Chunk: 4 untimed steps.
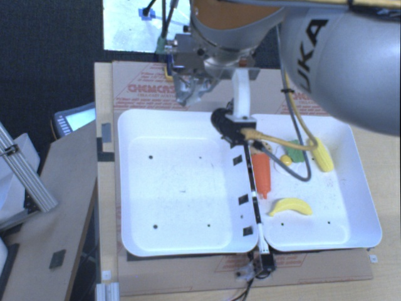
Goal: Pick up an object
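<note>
I see several candidates in the right bin [360, 231]: an orange carrot [261, 174] lying lengthwise just beside the divider between the bins, a yellow banana [291, 207] below and to its right, a second yellow piece [322, 157] near the far right, and a green item [294, 150] between them, partly under a yellow cable [282, 142]. The left bin [175, 193] sits alongside, touching along the divider. The gripper [188, 95] hangs above the far rim of the left bin, over the cardboard [141, 86], well apart from the objects. I cannot tell its state. The grey arm [338, 49] looms over the right bin.
</note>
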{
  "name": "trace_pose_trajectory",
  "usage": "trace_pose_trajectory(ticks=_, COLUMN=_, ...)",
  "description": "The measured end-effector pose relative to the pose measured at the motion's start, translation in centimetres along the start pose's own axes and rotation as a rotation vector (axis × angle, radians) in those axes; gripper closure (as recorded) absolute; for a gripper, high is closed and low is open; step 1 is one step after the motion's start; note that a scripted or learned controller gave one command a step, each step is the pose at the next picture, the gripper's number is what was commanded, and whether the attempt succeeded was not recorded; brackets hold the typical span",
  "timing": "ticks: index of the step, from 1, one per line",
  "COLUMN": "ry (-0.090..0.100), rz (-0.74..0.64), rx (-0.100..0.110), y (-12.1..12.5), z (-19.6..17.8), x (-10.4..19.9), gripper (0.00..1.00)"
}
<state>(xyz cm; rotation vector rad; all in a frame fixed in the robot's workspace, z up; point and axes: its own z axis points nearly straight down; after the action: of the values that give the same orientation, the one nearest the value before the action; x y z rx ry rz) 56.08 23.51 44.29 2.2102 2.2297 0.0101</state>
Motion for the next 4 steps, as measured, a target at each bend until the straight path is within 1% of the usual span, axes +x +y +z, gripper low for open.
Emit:
trace_pose_trajectory(ticks=1, ry=-0.002, rz=0.004, rx=0.004, y=-0.2, z=0.0, x=-0.4, gripper=0.00)
trace_pose_trajectory(ticks=2, ry=-0.002, rz=0.004, rx=0.004, y=-0.2, z=0.0, x=-0.4, gripper=0.00)
trace_pose_trajectory(ticks=3, ry=-0.008, rz=0.008, rx=0.017, y=-0.6, z=15.6, x=-0.2, gripper=0.00)
trace_pose_trajectory(ticks=4, ry=-0.006, rz=0.009, rx=0.013, y=1.5, z=30.5, x=-0.3, gripper=0.00)
